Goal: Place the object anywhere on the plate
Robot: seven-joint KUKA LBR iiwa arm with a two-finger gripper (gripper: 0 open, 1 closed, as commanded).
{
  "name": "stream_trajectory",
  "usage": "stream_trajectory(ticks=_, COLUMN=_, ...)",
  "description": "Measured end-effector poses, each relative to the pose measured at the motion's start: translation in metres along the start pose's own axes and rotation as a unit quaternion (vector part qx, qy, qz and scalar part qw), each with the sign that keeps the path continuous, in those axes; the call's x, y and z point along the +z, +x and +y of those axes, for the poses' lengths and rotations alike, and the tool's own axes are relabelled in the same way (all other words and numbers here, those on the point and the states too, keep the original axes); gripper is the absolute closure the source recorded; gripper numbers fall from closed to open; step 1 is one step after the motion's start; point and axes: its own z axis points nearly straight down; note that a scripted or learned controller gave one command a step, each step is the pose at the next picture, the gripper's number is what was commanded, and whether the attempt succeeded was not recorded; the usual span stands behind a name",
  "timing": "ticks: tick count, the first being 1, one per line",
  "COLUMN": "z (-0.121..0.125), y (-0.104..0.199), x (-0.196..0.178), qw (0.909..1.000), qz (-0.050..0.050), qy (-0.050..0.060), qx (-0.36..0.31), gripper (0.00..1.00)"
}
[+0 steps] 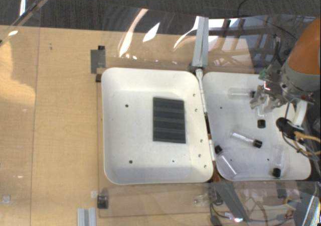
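The dark grey ribbed plate (169,119) lies flat in the middle of the left bin (115,134). Several clear tubes with black caps lie in the right bin (220,84): one tube (247,139) near its middle, another tube (225,163) at the front left, a third tube (277,162) at the front right. A faint clear tube (235,92) rests toward the back. My gripper (261,100) hangs over the right bin's right half, with a small black piece (261,123) just below it. I cannot make out whether it holds anything.
The orange-banded arm (306,54) enters from the right above the right bin. Loose cables (293,132) hang beside the wrist. A metal divider post (200,44) stands behind the gap between the bins. The wooden bench (50,119) extends to the left.
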Motion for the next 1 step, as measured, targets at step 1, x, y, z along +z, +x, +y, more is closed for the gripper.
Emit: stream_trajectory(ticks=1, z=0.0243, y=0.0807, x=-0.0402, qw=0.997, qz=0.0, qy=-0.001, qx=-0.078, gripper=1.0)
